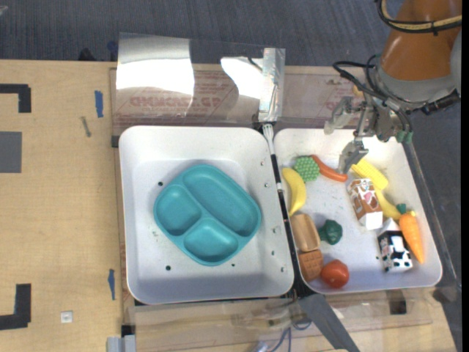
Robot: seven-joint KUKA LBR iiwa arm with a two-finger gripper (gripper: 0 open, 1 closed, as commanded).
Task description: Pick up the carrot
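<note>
Currently, fingers are hanging at the right bin's far edge, their opening impossible to tell, carrot lying well nearward and rightward beside the milk carton.

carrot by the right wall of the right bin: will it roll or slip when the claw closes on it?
Likely. The carrot looks like smooth, rigid toy plastic, tapered and round, so it may squirt out or roll. It lies against the cow-print carton, which may get nudged. Probably light.
</note>
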